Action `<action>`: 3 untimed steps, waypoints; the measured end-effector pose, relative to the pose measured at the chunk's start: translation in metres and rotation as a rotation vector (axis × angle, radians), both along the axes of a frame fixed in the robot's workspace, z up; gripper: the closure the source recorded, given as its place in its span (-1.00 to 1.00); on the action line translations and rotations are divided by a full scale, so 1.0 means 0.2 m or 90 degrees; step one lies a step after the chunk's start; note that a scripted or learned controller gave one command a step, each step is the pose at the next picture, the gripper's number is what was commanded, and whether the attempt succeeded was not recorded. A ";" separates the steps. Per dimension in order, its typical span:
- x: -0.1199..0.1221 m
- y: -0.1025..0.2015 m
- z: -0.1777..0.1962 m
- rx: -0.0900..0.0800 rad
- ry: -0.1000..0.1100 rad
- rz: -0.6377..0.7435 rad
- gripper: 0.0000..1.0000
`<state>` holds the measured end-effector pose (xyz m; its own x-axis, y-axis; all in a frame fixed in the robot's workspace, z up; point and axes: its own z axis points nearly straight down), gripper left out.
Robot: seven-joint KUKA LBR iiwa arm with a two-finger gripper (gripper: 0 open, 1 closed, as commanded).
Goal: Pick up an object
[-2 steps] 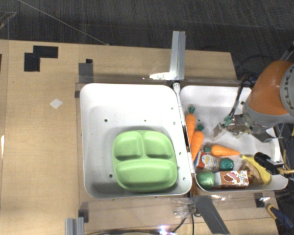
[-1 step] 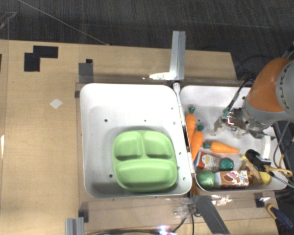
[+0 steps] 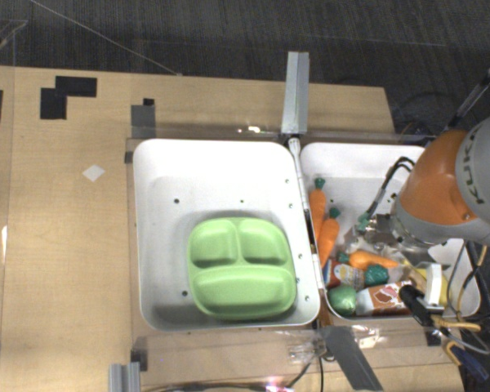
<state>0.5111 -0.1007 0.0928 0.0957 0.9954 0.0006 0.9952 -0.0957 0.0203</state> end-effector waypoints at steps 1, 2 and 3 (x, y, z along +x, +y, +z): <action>0.02 0.01 0.06 0.003 -0.005 0.002 1.00; 0.02 0.01 0.06 0.002 -0.004 0.001 -1.00; -0.07 0.00 0.00 -0.002 -0.006 0.067 -1.00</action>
